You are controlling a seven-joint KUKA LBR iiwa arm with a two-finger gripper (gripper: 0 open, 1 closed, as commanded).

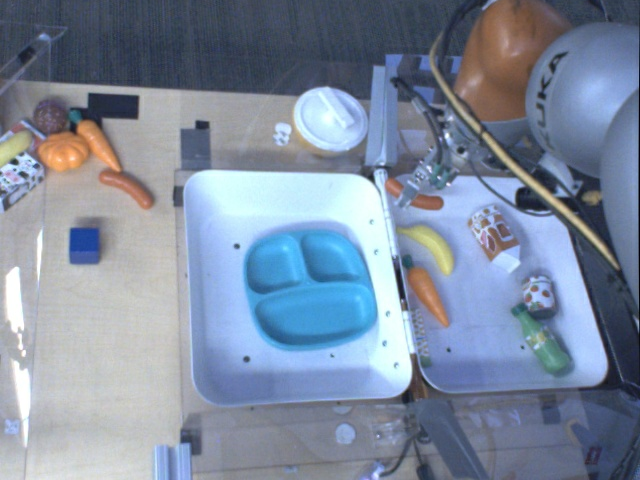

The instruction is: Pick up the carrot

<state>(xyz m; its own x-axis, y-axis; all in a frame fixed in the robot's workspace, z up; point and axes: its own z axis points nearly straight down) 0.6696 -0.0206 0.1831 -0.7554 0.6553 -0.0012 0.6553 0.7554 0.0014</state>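
The carrot (427, 295), orange with a green stub, lies in the right bin (480, 368) against its left wall, pointing toward the front. My gripper (430, 176) hangs over the bin's back left corner, just above a red sausage (420, 200). It is well behind the carrot, and a yellow banana (432, 247) lies between them. Nothing of the carrot is near the gripper.
The right bin also holds a brown and white packet (494, 234), a small speckled ball (538, 293) and a green bottle (543, 344). A blue divided plate (310, 288) fills the left bin (215, 368). A second carrot (98, 143), a pumpkin (63, 152) and a blue cube (85, 245) lie on the bench at left.
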